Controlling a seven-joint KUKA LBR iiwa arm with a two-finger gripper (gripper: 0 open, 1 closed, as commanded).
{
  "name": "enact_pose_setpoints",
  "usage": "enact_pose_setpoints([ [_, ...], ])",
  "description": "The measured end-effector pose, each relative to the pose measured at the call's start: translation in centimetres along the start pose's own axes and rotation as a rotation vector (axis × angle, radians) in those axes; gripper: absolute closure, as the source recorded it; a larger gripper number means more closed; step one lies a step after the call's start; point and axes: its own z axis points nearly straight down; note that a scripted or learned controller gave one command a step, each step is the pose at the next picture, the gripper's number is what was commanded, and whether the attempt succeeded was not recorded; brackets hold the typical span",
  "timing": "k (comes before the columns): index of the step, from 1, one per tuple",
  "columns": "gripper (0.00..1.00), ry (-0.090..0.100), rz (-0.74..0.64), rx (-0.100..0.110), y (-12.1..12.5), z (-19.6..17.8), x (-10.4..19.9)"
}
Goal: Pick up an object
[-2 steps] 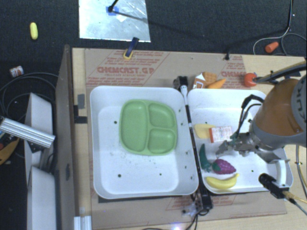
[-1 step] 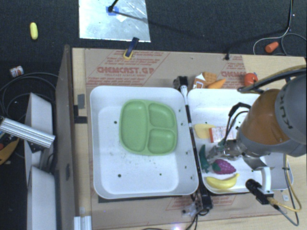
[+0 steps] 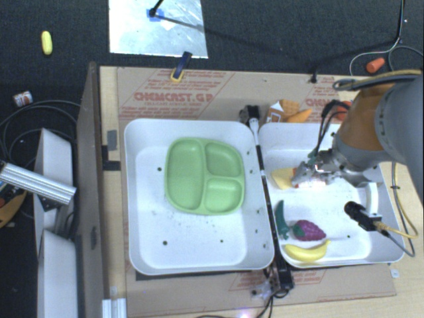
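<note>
Grey gripper (image 3: 311, 175) beside yellow wedge (image 3: 283, 177)

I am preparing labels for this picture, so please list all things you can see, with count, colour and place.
bins: 2, white, side by side on the bench
divided plate: 1, green, in the left bin
banana: 1, yellow, front of the right bin
grapes: 1 bunch, purple, just behind the banana
green piece: 1, dark green, beside the grapes, near the divider
yellow piece: 1, right bin, next to the tool
orange items: behind the right bin; number unclear
arm: 1, grey and orange, from the right
tool: 1, low over the right bin
</note>
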Motion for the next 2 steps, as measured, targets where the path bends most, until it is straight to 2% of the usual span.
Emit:
enact_pose_setpoints([
  [1, 0.0, 0.002, 0.01, 0.013, -5.8, 0.1, -5.2],
  [2, 0.0, 0.004, -0.004, 0.005, -0.3, 0.1, -0.7],
])
